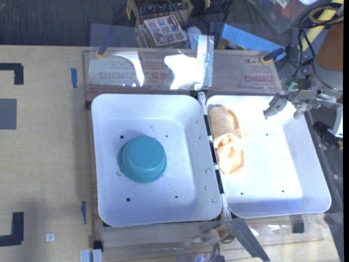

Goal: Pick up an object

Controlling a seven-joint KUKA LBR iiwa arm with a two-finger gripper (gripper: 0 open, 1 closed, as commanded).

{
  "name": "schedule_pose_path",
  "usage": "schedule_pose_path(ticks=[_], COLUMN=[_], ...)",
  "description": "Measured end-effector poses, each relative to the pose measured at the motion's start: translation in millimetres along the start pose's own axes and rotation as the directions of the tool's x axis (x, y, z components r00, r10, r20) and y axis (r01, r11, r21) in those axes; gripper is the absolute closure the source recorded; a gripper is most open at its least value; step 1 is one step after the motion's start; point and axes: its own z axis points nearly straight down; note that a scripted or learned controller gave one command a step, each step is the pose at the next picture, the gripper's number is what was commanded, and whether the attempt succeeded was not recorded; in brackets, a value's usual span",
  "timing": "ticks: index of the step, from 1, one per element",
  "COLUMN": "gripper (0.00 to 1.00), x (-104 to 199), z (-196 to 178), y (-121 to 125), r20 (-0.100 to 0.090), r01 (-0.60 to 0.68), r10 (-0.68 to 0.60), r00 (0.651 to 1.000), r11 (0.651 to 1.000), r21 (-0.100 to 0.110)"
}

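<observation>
While my jaws (286, 109) hang spread and bare, those bread pieces (226, 138) hug the right bin's wall (214, 146); I risk clipping it.

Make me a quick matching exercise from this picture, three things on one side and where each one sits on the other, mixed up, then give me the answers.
Things:
1. teal bowl
2. bread roll
3. gripper

Places:
A. above the right bin's far right corner
B. middle of the left bin, upside down
C. right bin, against its left wall

Pairs: 1-B, 2-C, 3-A
</observation>
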Motion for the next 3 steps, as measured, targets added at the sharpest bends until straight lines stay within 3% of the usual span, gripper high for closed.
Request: schedule_pose_path(ticks=[1,2,3], gripper=[0.0,0.0,0.0], x=[0,61,-40], z=[0,107,117], y=[0,47,55], r20=[0.0,-0.001,0.003], r01=[0.0,-0.036,-0.046], r10=[0.0,0.036,0.046], r00=[1.0,0.999,0.999], r11=[1.0,0.999,0.999], r21=[0.0,0.001,-0.004])
